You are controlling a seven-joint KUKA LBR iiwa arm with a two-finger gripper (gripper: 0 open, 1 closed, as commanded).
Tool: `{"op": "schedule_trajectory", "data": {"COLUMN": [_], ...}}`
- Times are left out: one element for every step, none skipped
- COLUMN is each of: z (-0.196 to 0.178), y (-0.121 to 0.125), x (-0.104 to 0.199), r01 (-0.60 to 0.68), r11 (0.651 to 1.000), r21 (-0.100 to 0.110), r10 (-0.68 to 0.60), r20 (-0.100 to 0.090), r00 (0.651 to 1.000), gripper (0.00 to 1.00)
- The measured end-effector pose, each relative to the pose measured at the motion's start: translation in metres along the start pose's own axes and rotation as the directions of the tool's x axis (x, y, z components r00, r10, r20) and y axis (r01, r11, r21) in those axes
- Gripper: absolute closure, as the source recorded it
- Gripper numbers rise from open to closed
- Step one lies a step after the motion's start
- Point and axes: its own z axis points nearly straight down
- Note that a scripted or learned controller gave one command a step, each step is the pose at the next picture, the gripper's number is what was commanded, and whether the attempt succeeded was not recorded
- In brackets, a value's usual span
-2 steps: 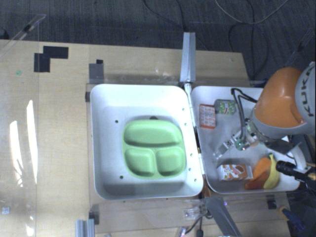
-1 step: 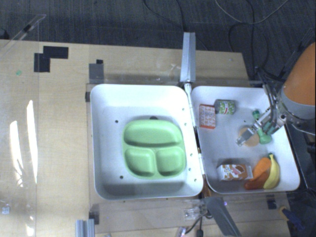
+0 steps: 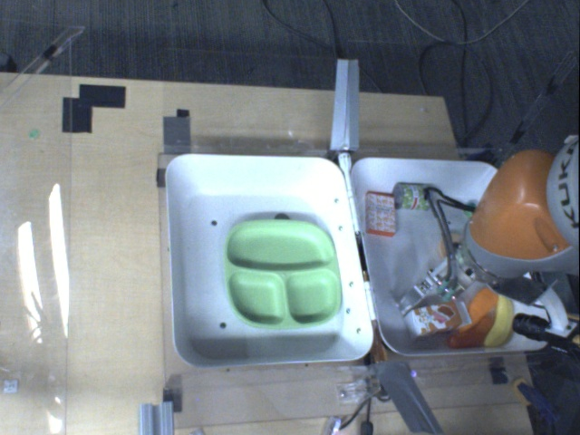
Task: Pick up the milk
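The left bin (image 3: pixel 181 243) is holding a green divided tray (image 3: pixel 281 272) lying flat near its middle, probably waiting as a place to set things down. Past the rim where the two bins meet, the right bin (image 3: pixel 399 338) is carrying the loose items. A small red-and-white carton (image 3: pixel 381 214), which I am taking to be the milk, is sitting against the bin's left wall near the far corner, a tight spot for a grasp from that side. Just beside it, a green-labelled bottle (image 3: pixel 413 196) is lying on its side along the far wall. Nearer the front, the gripper (image 3: pixel 441 286) is hanging low over a crumpled printed packet (image 3: pixel 435 316) and an orange-and-yellow object (image 3: pixel 485 320), well apart from the carton. Whether it is spread or pressed together I cannot tell, and nothing is showing in its grasp. The arm (image 3: pixel 521 211) is reaching in over the bin's right side, its orange band shading that corner.
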Motion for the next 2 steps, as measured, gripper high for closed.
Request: {"op": "schedule_trajectory", "data": {"z": [0.001,-0.072], "y": [0.002,-0.006], "x": [0.006,-0.007], "r01": [0.102,0.383], "r11": [0.995,0.924], "r21": [-0.001,-0.002], "r10": [-0.102,-0.383], "r20": [0.001,0.005], "r00": [0.995,0.924], "gripper": [0.00,0.00]}}
